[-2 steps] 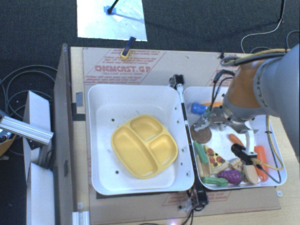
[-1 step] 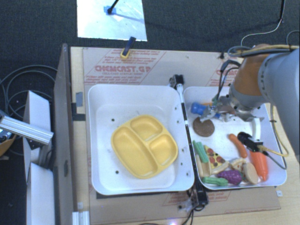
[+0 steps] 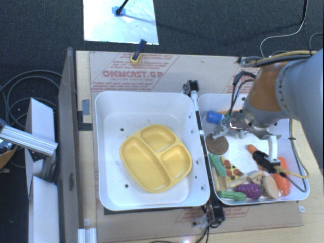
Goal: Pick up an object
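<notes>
My gripper (image 3: 226,130) hangs low over the back left part of the right bin (image 3: 298,190), reaching in from the right. Just below it lies a brown round cookie (image 3: 217,146), and a blue toy (image 3: 213,117) sits just behind it to the left. Nothing shows clearly held. Further forward in the same bin lie a green pea pod (image 3: 217,164), a pizza slice (image 3: 233,170), purple grapes (image 3: 248,190), a small orange carrot (image 3: 251,148) and an orange-and-tan piece (image 3: 277,185).
The left bin (image 3: 109,135) holds a yellow divided plate (image 3: 155,157). A green vegetable (image 3: 231,196) lies along the right bin's front wall. The wall between the two bins stands just left of the gripper.
</notes>
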`<state>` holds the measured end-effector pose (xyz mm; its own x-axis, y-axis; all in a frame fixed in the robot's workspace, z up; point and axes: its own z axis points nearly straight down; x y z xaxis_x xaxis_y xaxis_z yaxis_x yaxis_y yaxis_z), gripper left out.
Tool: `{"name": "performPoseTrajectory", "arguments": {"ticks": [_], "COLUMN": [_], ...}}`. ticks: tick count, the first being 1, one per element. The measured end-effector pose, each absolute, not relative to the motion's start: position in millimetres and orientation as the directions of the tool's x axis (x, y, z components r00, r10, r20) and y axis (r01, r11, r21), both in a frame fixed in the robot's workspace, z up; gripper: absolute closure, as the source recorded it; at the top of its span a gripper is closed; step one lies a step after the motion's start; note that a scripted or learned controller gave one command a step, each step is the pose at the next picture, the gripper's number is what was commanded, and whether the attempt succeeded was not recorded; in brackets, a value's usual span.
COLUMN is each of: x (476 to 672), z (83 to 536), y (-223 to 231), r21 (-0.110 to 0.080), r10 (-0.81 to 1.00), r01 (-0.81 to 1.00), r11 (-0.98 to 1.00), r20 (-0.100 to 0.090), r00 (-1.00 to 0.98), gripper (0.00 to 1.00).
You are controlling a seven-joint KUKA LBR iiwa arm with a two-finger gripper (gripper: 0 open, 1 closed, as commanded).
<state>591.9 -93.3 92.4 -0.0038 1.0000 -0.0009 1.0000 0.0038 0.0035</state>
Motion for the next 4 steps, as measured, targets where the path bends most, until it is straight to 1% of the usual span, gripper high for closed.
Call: {"name": "performPoseTrajectory", "arguments": {"ticks": [1,2,3,4], "x": [552.5,547.1,541.6,555.6], "z": [190,184,184,185], "y": [-54,-53,-53,-53], "r21": [0.007,0.0,0.0,0.003], "r10": [1.0,1.0,1.0,1.0], "r01": [1.0,1.0,1.0,1.0], "r11": [0.007,0.004,0.002,0.004], "r20": [0.002,0.0,0.0,0.0], "r00": [-0.007,-0.004,-0.002,-0.004], "gripper": [0.0,0.0,0.0,0.0]}}
